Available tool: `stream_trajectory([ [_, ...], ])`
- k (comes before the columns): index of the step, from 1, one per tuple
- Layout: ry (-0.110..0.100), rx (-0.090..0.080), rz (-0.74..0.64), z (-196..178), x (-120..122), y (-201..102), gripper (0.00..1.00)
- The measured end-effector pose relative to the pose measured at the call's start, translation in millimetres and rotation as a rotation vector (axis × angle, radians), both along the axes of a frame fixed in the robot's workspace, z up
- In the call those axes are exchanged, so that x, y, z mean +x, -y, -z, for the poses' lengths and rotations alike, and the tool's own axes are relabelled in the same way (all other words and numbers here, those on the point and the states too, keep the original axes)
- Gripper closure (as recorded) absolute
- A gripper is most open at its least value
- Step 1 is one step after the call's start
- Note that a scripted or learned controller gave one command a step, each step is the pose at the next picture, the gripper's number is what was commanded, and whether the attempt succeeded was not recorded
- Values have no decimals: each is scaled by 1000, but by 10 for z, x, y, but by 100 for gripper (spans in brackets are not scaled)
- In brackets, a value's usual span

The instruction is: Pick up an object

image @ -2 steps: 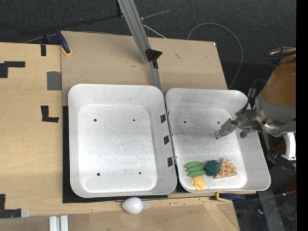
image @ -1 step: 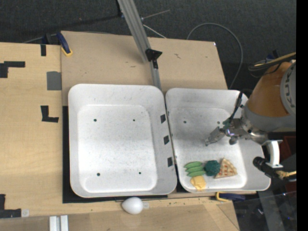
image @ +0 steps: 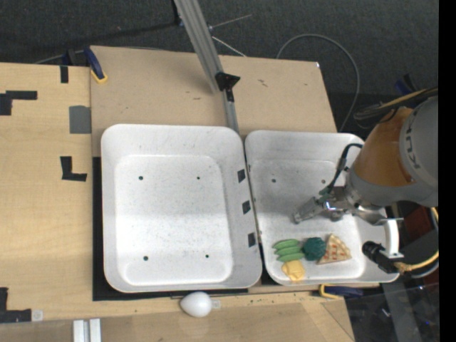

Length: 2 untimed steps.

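Toward the right side of the bench, two shallow white bins sit side by side, seen from above at a slant. At the near edge of the right bin (image: pixel 285 155) lies a small cluster of toy-like food pieces. A green piece (image: pixel 287 248) made of two or three rounded, pod-like lobes lies with its long axis running left to right. Touching its right end is a dark green, bumpy, roundish lump (image: pixel 313 247) with no clear direction. Just right of that lies a tan and orange wedge (image: pixel 336 251) patterned like a slice of pizza, its narrow tip pointing up toward the far side of the bin and its broad edge toward the near rim. Below the green piece, against the near wall, sits a small yellow piece (image: pixel 293 268), blunt and slightly longer up-and-down than across.

The grey arm with its orange band reaches in from the right. Its gripper (image: pixel 302 215) is over the middle of the right bin, its metal end pointing left, just above the cluster and apart from it. Nothing is visibly between the fingers, and how far apart they stand cannot be told.

The left bin (image: pixel 121 148) has a speckled floor. A white egg-shaped object (image: pixel 196 304) rests on the bench just outside its near edge.
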<state>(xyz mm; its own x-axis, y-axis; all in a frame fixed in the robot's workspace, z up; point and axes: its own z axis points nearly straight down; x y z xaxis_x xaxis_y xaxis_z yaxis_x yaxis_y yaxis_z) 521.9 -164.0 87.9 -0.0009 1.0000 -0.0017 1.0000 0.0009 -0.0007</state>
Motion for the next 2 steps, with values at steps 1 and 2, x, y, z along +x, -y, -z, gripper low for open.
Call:
stream_trajectory([
  [1, 0, 1, -1, -113, 1, -7, 100],
  [2, 4, 0, 1, -658, -35, 87, 100],
])
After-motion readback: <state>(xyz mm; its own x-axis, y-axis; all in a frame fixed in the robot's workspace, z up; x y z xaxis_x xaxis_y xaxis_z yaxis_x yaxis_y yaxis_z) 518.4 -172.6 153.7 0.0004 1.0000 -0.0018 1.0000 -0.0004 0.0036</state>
